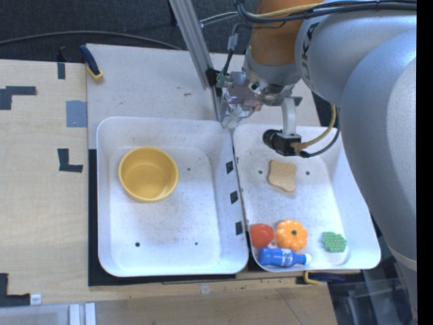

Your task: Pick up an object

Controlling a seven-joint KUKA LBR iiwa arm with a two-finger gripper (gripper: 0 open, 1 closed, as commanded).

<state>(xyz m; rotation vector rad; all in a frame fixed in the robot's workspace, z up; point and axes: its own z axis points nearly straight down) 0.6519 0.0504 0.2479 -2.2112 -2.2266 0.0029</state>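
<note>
A robotics lab: taped bench (40, 181), two white bins (162, 249), toy food, cabled industrial arm (365, 53).

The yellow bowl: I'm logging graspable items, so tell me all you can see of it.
The yellow bowl is round, plain and matte, plastic by the look of it, with a thick rim and nothing inside. It stands upright, mouth up, on the floor of the left bin, in its upper left part, close to the left wall but apart from it. Nothing else touches it.
</note>
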